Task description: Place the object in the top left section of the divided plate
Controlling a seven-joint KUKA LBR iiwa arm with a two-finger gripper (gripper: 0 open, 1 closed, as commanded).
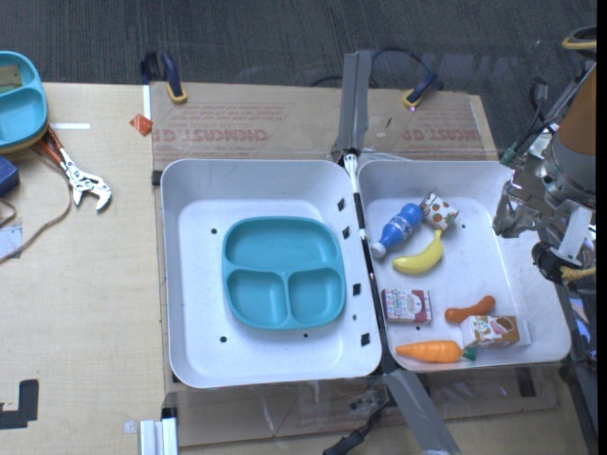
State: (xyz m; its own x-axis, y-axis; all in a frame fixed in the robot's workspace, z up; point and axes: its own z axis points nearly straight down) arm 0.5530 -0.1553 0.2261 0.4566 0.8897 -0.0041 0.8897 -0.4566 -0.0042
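Gripper [517,218] sits at the right bin's [531,282] right rim, about mid-depth, arm coming in from the right. Can't tell the jaw state from this angle, the wrist hardware is a dark cluster with cables. Nothing visible held.

Right bin contents, far to near: blue bottle [398,227] lying tilted, a small spotted toy [439,212] just right of its top, banana [422,257] just below both. All three bunched in the far-left part of the bin. Nearer: a small red and white box [406,305] by the left wall, an orange sausage-shaped piece [470,308] right of it, a carton [493,331] lying near the right side, carrot [432,352] along the near rim, its green end touching the carton. Open floor in the bin's right half between gripper and bottle group.

Left bin [180,282]: teal divided plate [284,273] roughly centred, clear margin on all sides, no objects in it. One wide section on the far side, two smaller ones near. White floor open all round the plate.

Bins touch along a shared middle edge.

Outside the bins on the bench: wrench [83,185] and a second teal plate [19,102] at far left.
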